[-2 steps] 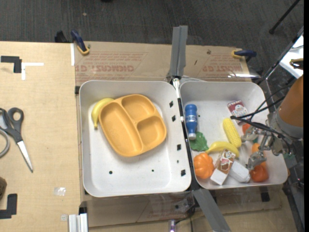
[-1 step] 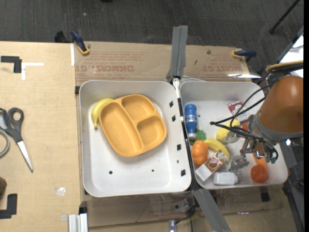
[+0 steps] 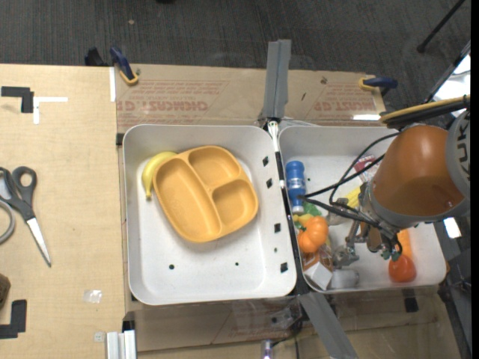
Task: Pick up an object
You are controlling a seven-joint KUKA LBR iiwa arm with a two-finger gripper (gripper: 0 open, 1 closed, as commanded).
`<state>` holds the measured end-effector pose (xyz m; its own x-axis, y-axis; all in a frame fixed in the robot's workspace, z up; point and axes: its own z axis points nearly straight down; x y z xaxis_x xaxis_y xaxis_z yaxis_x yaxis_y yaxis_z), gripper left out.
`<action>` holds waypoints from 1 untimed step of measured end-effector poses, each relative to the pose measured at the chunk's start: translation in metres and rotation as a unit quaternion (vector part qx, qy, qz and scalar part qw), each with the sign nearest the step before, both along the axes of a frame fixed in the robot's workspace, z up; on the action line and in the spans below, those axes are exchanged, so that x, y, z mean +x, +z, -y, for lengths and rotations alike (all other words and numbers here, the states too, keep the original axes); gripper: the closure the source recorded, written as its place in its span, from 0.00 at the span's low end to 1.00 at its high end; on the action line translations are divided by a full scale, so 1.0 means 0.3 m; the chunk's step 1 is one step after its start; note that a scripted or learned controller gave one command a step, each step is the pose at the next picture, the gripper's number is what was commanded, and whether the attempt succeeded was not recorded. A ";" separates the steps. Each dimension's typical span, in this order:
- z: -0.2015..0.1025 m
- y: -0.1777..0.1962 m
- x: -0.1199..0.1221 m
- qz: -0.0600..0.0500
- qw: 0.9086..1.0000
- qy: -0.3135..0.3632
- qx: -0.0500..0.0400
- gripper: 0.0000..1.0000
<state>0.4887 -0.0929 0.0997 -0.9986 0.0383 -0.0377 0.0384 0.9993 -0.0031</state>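
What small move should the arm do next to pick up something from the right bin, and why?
Probably lower the hand a little further, straight down. It hangs low in the right bin, among an orange fruit, a blue bottle and an orange-red item, and no object can be seen between its fingers.

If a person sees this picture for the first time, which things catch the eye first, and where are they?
The orange divided plate lies in the left bin, with a yellow banana tucked at its upper left edge. In the right bin, the arm with its big orange band hangs over a small heap of toys, among them a blue bottle by the divider and an orange fruit.
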 end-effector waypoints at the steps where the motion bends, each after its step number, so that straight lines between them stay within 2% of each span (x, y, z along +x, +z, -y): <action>1: 0.013 -0.001 -0.003 -0.001 0.999 -0.042 0.001 0.00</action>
